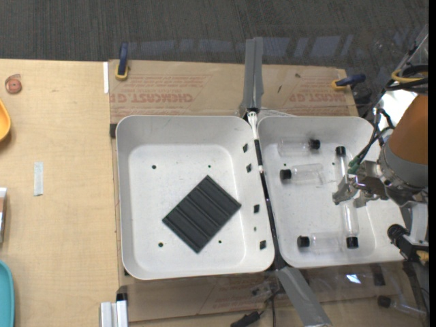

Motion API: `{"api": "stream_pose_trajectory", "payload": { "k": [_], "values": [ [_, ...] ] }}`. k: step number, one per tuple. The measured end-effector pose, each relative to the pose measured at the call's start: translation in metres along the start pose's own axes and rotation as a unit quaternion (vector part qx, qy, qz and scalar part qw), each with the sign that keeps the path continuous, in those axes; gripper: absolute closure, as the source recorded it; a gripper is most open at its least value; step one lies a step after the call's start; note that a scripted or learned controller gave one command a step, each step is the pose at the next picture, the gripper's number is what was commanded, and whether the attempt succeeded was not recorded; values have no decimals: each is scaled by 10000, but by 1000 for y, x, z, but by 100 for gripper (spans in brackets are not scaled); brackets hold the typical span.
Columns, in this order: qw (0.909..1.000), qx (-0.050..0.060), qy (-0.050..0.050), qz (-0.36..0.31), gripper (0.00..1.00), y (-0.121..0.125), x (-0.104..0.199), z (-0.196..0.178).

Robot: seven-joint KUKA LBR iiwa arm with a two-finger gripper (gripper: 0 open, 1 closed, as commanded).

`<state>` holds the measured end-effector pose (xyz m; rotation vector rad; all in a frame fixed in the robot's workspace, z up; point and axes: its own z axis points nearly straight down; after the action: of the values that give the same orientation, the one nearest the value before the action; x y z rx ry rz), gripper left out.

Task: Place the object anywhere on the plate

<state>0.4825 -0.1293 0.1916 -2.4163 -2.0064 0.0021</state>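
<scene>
several clear tubes (303,174) with black end caps lie scattered in the right bin (320,120). i take these as the object to move, though they are so transparent against the white floor that i cannot count them with confidence. one lies crosswise toward 11 o'clock of the bin's middle, another along the 6 o'clock edge, and one seems to run lengthwise at 3 o'clock, directly under the tool.

i judge them light, rigid and slick. they are round, so they are likely to roll or squirt sideways when pinched, and thin plastic may crack under a hard squeeze. i would take one across its barrel near the middle, closing square to its long axis, and stay off the caps.

the dark ribbed plate (202,213) sits turned diagonally in the middle of the left bin (177,120), at 9 o'clock from the tubes and well apart from them. its ribs should help stop a tube rolling.

the arm (414,138) reaches in from 3 o'clock, its orange band over the bin's outer rim. the end effector (343,195) is low over the lengthwise tube, pointing toward 9 o'clock. i cannot tell whether it is apart or together, or whether it has anything in it.
</scene>
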Motion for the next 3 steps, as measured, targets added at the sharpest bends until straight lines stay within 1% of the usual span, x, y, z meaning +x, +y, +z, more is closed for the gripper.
{"api": "stream_pose_trajectory", "payload": {
  "k": [1, 2, 3],
  "values": [
    [9965, 11, -13, 834, 100, 10, 98, -25],
    [10000, 12, -17, 81, 100, 93, 160, 1],
    [9998, 8, -12, -220, 100, 12, 205, 1]
  ]
}}
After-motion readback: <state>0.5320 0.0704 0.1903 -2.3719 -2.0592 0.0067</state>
